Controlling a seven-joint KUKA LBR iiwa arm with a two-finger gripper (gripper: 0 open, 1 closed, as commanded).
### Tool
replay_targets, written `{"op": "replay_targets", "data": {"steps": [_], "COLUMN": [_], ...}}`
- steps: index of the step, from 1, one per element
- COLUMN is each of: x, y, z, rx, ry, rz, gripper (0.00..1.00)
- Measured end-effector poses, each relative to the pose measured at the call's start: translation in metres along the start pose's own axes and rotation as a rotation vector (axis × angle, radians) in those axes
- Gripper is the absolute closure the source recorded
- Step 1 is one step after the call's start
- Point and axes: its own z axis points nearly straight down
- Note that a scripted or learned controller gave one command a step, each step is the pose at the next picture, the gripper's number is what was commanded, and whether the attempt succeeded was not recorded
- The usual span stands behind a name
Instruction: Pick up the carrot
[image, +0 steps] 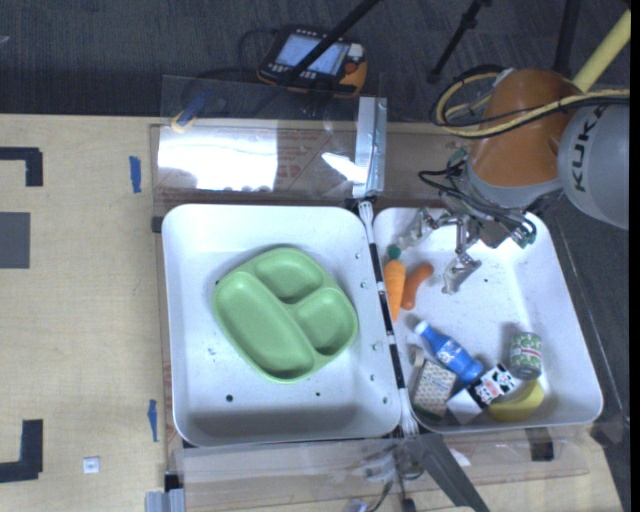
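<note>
Crowded at the right bin's (575, 330) near end, a blue bottle (449, 352), a can (526, 353), a banana (522, 398) and a half-hidden box (433, 385) overlap. Farther back, the carrot (396, 284) lies against the left wall beside another orange piece (415, 280). Just right, the claw (462, 262) hangs released, grasping nothing. Left bin (190, 300) holds a green plate (287, 312).

One fixed camera is mounted above the bench, looking down at a slant. Both white bins sit side by side mid-frame: left bin (190, 330), right bin (570, 330). The arm (590, 150) enters from the upper right. Range is moderate; bench top and dark floor beyond are visible.
</note>
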Motion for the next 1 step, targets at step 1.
{"op": "replay_targets", "data": {"steps": [1], "x": [0.0382], "y": [0.0132], "z": [0.0200], "rx": [-0.008], "ry": [0.009], "rz": [-0.154], "gripper": [0.00]}}
